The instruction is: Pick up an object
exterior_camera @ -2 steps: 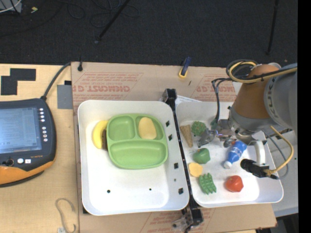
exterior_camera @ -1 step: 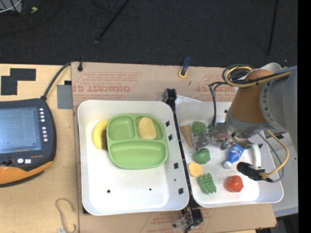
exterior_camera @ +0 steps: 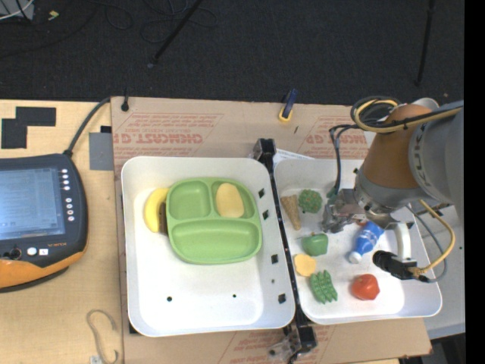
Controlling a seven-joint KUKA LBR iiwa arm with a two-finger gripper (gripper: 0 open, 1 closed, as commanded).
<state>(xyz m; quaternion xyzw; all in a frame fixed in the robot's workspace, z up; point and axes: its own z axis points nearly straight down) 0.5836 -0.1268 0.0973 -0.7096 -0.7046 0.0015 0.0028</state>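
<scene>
Two-finger metal gripper (exterior_camera: pixel 339 217) low in right white bin (exterior_camera: pixel 424 303); can't tell its state. Just right: small blue plastic bottle (exterior_camera: pixel 365 241) w/ white cap, long axis diagonal, cap pointing lower-left. Green block (exterior_camera: pixel 315 243) just below-left.

Even overhead light, moderately bright. White bins (exterior_camera: pixel 197 309) read bright, near washed out, with soft short shadows under the green tray (exterior_camera: pixel 214 222). Background floor very dark, little detail. Tablet screen (exterior_camera: pixel 29 201) glows pale, text unreadable. Overall soft focus, slight grain; small objects lack crisp edges.
</scene>
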